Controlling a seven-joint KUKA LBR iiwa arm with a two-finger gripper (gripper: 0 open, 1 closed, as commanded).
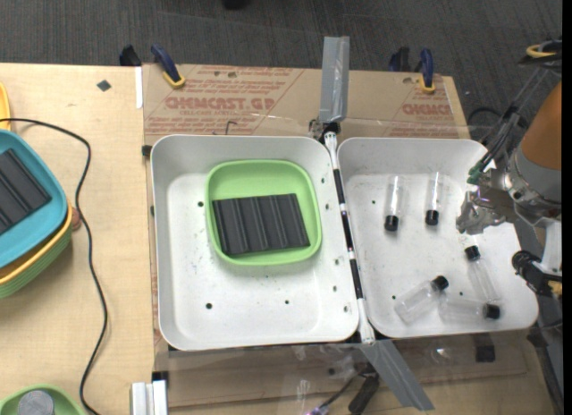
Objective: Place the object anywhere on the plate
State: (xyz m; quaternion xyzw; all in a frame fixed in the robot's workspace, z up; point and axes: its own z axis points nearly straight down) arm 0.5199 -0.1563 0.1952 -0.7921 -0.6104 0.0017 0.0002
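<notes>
The grey arm with its orange band reaches in from the right edge of the frame, its wrist bent down over the right rim of the right-hand shallow white bin (357, 225). The tool (471, 216) hangs at the bin's right side, just above the floor; I cannot tell how its tips stand. Just below it lies a clear plastic vial with a black cap (480, 272), one of five scattered in that bin: two upright-pointing ones sit at upper centre (391, 203) (433, 199), two more lie near the lower edge. The square green plastic plate (263, 212) rests in the left bin (179, 306), carrying a black ribbed pad (260, 224). Behind the bins, a brown cardboard sheet (223, 100) on the worktop reads "CHEMCAST GP" in red print
</notes>
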